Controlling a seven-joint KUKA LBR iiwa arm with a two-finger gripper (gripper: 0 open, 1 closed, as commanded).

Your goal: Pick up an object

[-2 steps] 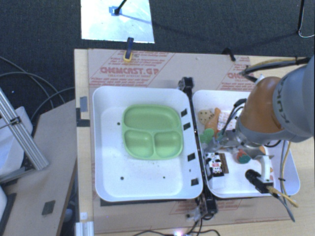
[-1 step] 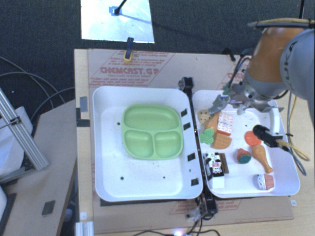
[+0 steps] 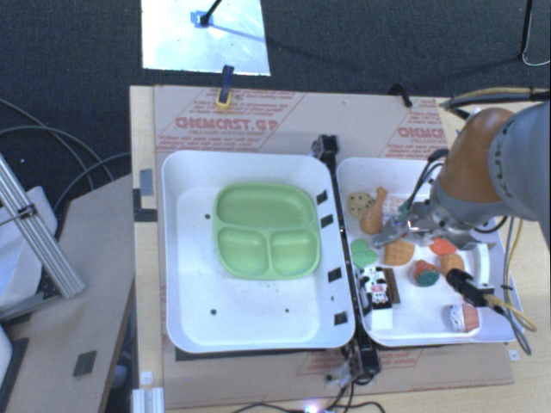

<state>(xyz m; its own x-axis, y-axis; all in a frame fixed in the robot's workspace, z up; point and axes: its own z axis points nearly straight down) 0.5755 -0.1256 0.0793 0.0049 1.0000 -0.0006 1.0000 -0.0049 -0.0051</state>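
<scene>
Drumstick toy [image 3: 373, 214] lies just beside claw [image 3: 398, 231].

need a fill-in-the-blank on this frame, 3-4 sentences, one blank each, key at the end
1. The light green plastic divided plate lies in the ____ shallow white bin.
2. That plate has ____ compartments.
3. The grey arm's two-finger gripper hangs over the ____ shallow white bin, among small toy foods.
4. The round tan toy cookie lies near that bin's ____ edge in the camera view.

Missing words: left; three; right; top
</scene>
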